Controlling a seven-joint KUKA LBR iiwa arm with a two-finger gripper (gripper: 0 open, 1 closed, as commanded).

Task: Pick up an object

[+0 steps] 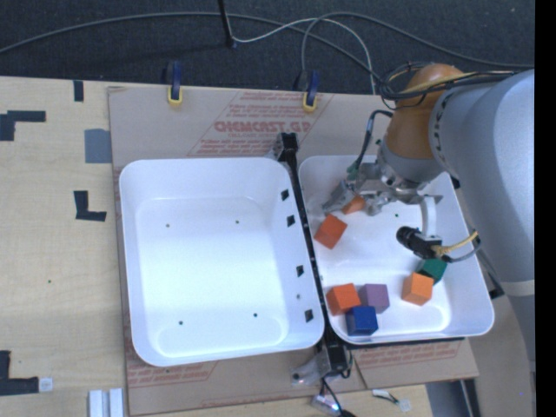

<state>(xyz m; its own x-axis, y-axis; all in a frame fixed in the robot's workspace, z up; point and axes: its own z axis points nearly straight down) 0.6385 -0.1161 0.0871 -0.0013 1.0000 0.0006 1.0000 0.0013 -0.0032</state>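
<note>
Seen from above, two shallow white bins sit side by side on a surface. The grey arm (486, 146) reaches in from the right, its gripper (360, 200) low over the upper part of the right bin (469, 315). A small orange piece (354, 205) lies at its tip; whether the fingers grip it cannot be told. Just below lies an orange block (330, 231). Near the front edge sit an orange cube (343, 298), purple cube (375, 297), blue cube (362, 321), another orange cube (417, 289) and a green cube (432, 269). The left bin (139, 198) lies beside it.
</note>
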